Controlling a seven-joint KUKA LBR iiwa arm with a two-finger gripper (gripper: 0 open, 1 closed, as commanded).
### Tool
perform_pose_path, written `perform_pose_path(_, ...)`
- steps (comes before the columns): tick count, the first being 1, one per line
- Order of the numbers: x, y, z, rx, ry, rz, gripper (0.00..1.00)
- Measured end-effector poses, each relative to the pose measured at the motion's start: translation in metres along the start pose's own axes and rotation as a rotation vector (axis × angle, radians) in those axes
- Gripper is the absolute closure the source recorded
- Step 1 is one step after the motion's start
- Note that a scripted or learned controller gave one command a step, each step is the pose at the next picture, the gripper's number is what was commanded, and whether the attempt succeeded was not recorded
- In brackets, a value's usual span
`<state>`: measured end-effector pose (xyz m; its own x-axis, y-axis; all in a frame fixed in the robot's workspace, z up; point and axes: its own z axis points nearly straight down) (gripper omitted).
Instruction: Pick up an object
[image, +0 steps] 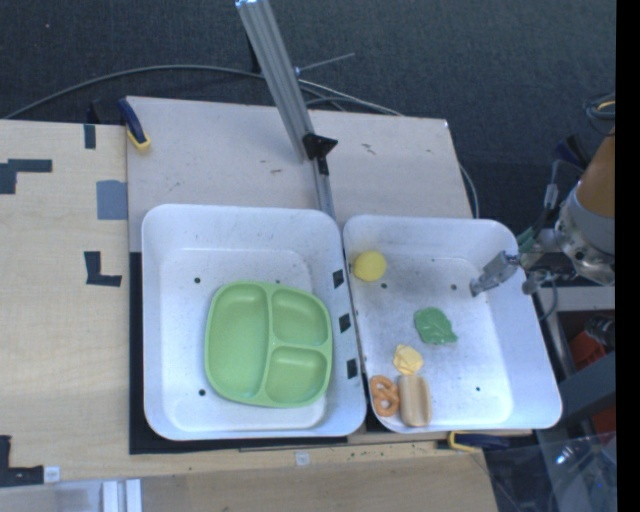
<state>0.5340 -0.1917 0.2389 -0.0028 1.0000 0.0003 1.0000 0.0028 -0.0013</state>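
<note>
Gripper (497, 270) sits over the right bin's (520, 400) right rim, up near its far corner, well apart from every item. Jaws: can't tell the state, the tool reads as one small grey blob at this angle. Nothing visibly held.

Candidates, all placed relative to the green leaf-shaped piece (435, 326) in mid-bin:
- Yellow ball (370, 265): up-left of the leaf, near the wall shared with the left bin (160, 300). Looks like a light plastic toy, smooth and round, so it will likely roll or squirt out unless pinched across the full diameter.
- Green leaf itself: flat, probably soft or thin plastic, lying low on the floor. Hard to get under; pinch at a raised edge.
- Small yellow chunk (407, 358): just below-left of the leaf, light, irregular.
- Hot dog bun (413, 399) and pretzel (383, 395): further below-left, touching side by side at the near wall. Bun looks rigid toy plastic, elongated; grasp across the short axis mid-length. Pretzel crowds one side, so little finger clearance.

My pick: the leaf or the ball, both sit in open floor. None looks fragile or heavy.

Green divided plate (268, 343) lies in the left bin, off to the leaf's left, too wide to pinch except at the rim.
</note>
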Motion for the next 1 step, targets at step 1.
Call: perform_pose_path(1, -0.0001, 0.0, -0.0001, 0.0, 0.0, 0.0, 0.0)
